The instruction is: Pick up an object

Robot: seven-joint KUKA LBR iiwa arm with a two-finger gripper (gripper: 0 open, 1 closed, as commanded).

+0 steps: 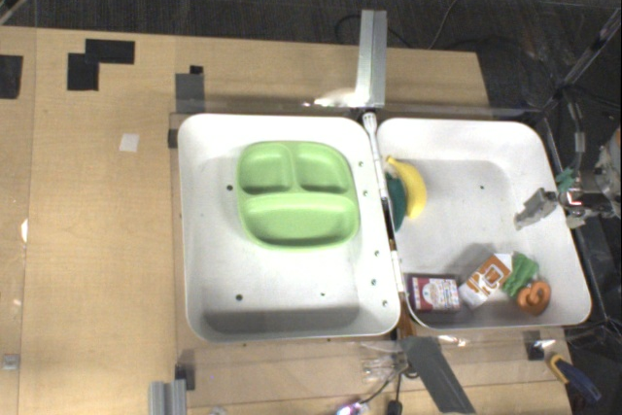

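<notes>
We should bring the gripper (537, 206), whose jaws we cannot tell apart or together, squarely down over the banana (409, 189) before closing.

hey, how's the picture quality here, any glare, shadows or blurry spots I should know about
In the camera view, glare washes out the metal strip behind the bins and the clear plastic at the bottom edge; the left bin carries a soft shadow along its near wall under the green divided plate; the gripper at the right bin's edge looks smeared, its detail unreadable.
</notes>
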